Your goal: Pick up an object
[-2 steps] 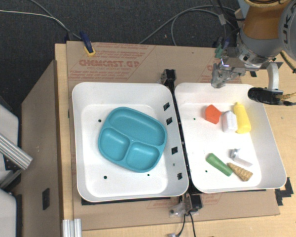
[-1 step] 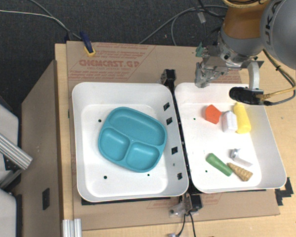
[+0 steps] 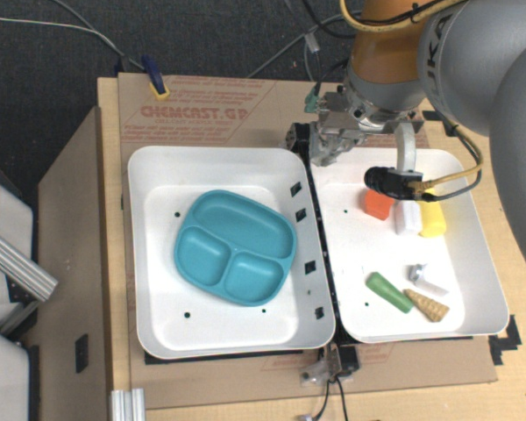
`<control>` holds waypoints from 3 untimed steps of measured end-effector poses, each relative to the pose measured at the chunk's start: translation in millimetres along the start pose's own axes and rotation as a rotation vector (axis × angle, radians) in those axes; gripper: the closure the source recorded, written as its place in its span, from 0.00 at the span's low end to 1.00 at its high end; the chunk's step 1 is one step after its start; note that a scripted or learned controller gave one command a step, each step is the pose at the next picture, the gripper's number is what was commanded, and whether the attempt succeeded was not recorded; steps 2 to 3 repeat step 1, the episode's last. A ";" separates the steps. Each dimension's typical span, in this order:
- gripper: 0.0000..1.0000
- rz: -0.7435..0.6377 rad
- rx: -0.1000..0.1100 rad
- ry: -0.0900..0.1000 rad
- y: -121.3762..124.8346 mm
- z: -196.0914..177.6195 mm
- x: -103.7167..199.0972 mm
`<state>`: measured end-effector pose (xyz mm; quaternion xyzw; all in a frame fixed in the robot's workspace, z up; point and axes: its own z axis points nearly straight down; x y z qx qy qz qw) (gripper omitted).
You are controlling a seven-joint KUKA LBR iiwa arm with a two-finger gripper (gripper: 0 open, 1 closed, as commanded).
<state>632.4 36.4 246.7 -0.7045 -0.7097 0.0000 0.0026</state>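
My gripper (image 3: 327, 146) hangs over the far left corner of the right bin (image 3: 473, 270), close to the wall between the two bins. Nothing shows in it. In the right bin, an orange block (image 3: 377, 205), a white piece (image 3: 408, 218) and a yellow block (image 3: 433, 221) lie in a row just right of the gripper and nearer the camera. Toward the front lie a green cylinder (image 3: 387, 289), a tan ridged cone (image 3: 429, 306) and a small white and grey piece (image 3: 424, 279). A teal divided plate (image 3: 235, 246) fills the middle of the left bin (image 3: 149, 235).
A black part with a yellow cable (image 3: 393, 181) hangs from the arm just above the orange block. The grey arm with its orange band (image 3: 403, 16) covers the far right. A cardboard sheet (image 3: 202, 103) lies under the bins, with a blue clip (image 3: 153, 75) at its far edge.
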 end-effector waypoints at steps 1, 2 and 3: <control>1.00 0.001 0.001 -0.001 -0.3 14.7 47.0; 1.00 0.001 0.001 -0.001 -0.3 14.7 47.0; 1.00 0.001 0.001 -0.001 -0.3 14.7 47.0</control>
